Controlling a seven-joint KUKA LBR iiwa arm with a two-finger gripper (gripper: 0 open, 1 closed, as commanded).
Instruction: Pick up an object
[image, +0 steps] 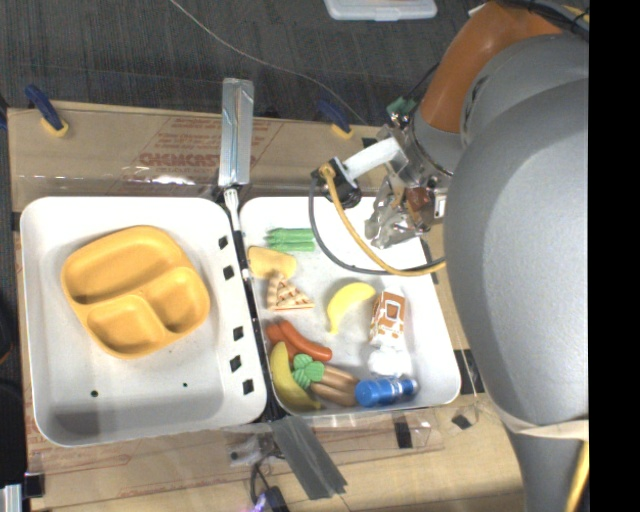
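Observation:
My gripper (392, 222) hangs over the back right part of the right bin (440, 340), under the grey arm with its orange band. A yellow cable loops below it. On the bin floor lie green beans (290, 239), a pale yellow piece (270, 262), a waffle-like wedge (288, 295), a yellow fruit (348, 303), an orange and white carton (388, 318), a red sausage (300, 342), a banana (283, 382) and a blue bottle (385, 390). Nothing visibly hangs from the gripper.
The left bin (40, 400) holds a yellow divided tray (135, 290). A metal divider (236, 130) stands between the bins at the back. The large grey arm body covers the right side of the bench.

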